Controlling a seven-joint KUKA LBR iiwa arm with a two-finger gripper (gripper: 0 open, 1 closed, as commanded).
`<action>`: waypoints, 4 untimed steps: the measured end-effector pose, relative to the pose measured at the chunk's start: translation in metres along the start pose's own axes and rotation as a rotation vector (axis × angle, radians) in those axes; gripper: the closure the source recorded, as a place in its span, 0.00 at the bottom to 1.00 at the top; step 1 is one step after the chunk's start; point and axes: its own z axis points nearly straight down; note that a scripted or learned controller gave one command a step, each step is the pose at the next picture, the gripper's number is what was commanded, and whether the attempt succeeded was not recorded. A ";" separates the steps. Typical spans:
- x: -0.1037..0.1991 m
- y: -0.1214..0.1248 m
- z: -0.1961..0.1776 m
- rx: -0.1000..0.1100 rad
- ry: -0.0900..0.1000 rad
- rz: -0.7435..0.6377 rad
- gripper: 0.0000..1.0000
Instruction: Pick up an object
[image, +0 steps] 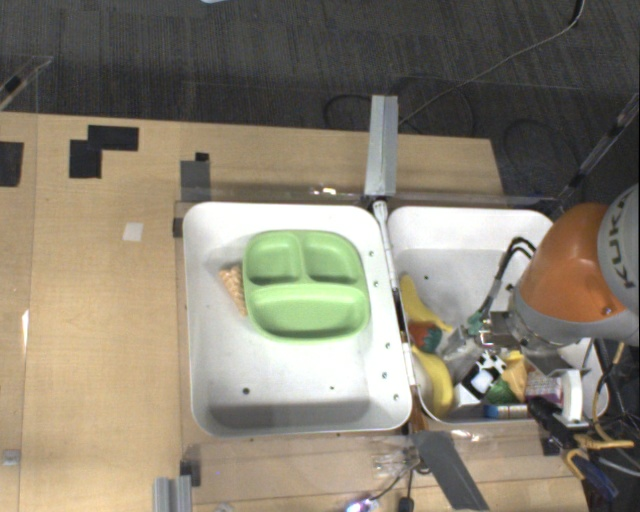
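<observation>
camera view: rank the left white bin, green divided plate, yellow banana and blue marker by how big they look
1. left white bin
2. green divided plate
3. yellow banana
4. blue marker, partly hidden by the arm, so its rank below the banana is unsure

Green divided tray in left bin.

Arm: rounded grey housing with a broad glossy orange band above the wrist; dark lettering on the grey shell at the upper right. Black cable loops off the band's left side. Grey collar beneath the band; metallic fittings below.
</observation>
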 end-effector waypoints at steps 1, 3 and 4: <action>0.006 0.067 0.013 -0.017 -0.002 -0.063 0.00; 0.014 0.144 0.002 -0.018 0.000 -0.061 1.00; 0.015 0.146 -0.010 -0.024 -0.001 -0.065 1.00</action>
